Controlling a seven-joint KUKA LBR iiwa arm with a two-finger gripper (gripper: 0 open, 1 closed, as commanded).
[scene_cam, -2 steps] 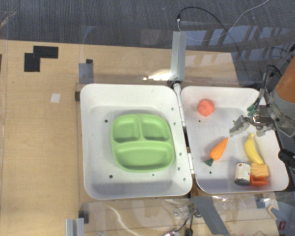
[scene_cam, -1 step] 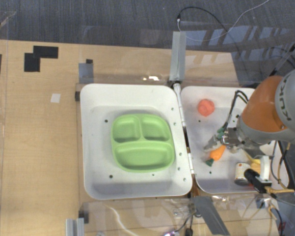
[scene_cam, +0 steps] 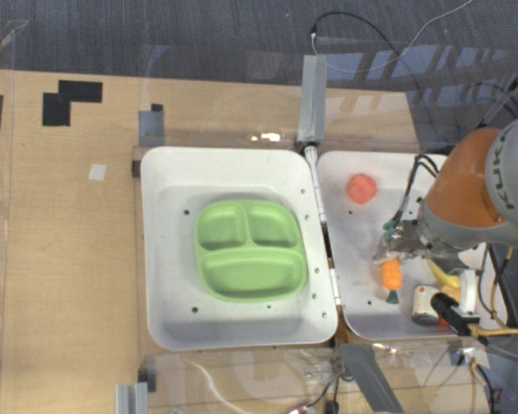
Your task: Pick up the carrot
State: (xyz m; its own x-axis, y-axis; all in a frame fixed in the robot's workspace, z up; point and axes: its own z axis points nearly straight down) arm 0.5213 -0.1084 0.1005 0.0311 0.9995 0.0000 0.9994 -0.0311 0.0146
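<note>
The carrot (scene_cam: pixel 390 274) is a short orange piece with a dark green end, lying in the right bin (scene_cam: pixel 353 309) near its front. My gripper (scene_cam: pixel 394 241) hangs just behind the carrot's orange end, very close to it or touching it. The wrist with its orange band covers the bin's right side. Nothing shows the carrot lifted off the bin floor.
A red round fruit (scene_cam: pixel 362 188) lies at the back of the right bin. A yellow banana (scene_cam: pixel 442 275) and a small white can (scene_cam: pixel 425 304) sit right of the carrot. The left bin (scene_cam: pixel 168 231) holds a green divided plate (scene_cam: pixel 250 250).
</note>
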